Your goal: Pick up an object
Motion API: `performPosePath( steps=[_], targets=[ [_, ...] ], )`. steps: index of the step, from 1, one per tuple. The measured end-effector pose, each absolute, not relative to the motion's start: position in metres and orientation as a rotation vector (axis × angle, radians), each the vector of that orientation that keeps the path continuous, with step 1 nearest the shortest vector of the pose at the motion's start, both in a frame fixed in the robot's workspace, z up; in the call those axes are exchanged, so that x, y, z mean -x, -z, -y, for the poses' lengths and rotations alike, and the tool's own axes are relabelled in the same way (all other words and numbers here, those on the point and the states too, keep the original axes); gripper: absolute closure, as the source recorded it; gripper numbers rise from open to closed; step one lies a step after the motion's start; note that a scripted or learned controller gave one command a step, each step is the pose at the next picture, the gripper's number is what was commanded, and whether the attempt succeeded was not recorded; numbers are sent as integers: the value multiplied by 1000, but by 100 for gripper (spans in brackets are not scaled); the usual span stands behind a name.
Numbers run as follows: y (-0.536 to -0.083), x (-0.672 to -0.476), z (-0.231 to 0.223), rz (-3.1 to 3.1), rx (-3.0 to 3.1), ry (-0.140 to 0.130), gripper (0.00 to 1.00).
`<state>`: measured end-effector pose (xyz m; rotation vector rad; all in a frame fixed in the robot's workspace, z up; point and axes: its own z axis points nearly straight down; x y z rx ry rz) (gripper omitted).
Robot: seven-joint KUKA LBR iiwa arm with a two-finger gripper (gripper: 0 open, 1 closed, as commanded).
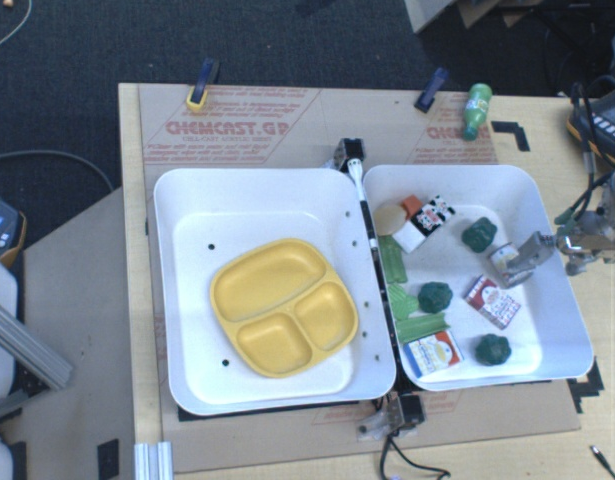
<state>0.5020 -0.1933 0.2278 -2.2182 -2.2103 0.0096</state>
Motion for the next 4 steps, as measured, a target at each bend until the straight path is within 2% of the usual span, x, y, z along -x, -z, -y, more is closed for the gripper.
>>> performPosePath(
  steps=[1,3,4],
  targets=[
    [-234,-505,193,2222,2222,0,0],
    [-123,-498,185,2215,2216,-5,0],
    [-86,-500,187,2224,2226,0,0]
  ],
)
